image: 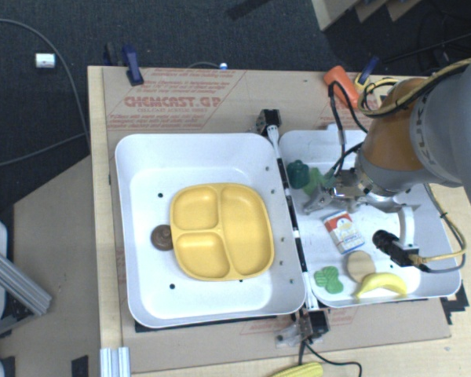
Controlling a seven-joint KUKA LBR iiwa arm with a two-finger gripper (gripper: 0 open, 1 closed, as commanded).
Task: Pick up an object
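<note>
Gripper [326, 197], finger state unclear, low in right bin [436, 234] near dark green toy [299, 174]; banana [381, 286] at front edge looks light, stiff, smooth—grasp across its middle.

The big grey arm [447, 124] comes in from the right, over the right bin [443, 281]. Its orange band [388, 136] sits above the wrist. The gripper [323, 196] hangs low over the bin's upper left part, pointing left.
</note>
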